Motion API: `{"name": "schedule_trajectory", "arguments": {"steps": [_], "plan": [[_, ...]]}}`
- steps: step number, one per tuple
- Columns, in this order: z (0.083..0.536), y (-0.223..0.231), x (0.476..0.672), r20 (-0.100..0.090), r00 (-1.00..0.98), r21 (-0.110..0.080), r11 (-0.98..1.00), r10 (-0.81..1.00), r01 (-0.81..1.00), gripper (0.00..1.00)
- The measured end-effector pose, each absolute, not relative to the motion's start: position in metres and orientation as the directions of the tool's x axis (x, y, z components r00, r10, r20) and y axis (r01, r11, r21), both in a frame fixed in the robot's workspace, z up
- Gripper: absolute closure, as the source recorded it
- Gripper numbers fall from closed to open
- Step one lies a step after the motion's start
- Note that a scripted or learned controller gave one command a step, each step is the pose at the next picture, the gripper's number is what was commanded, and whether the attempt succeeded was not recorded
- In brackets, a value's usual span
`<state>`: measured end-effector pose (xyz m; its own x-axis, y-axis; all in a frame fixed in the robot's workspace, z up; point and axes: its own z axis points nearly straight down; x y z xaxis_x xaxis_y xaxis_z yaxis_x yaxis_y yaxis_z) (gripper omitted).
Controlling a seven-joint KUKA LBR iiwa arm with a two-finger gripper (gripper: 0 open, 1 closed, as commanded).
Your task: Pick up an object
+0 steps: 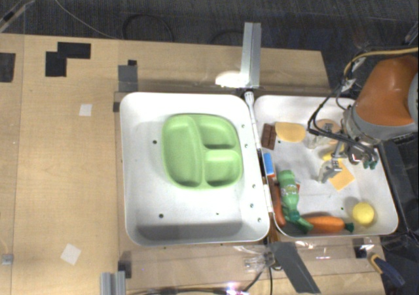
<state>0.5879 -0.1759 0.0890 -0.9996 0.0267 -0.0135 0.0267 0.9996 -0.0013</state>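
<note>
My likeliest target, the yellow cheese wedge (pixel 342 179), lies right of centre in the right bin (pixel 386 186), touching my gripper (pixel 332 168), just to its lower right. I can't tell how the gripper's set from here.

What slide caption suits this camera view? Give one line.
KUKA arm's claw hovers over a yellow cheese slice in the right bin.
</note>
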Motion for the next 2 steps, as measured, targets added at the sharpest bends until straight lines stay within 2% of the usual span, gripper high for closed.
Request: {"name": "schedule_trajectory", "arguments": {"steps": [1,2], "plan": [[0.090,-0.203,0.502,-0.014,-0.996,-0.004,0.996,0.087,0.087,0.00],[0.105,-0.203,0.509,-0.032,-0.996,-0.007,0.997,0.079,0.079,1.00]]}}
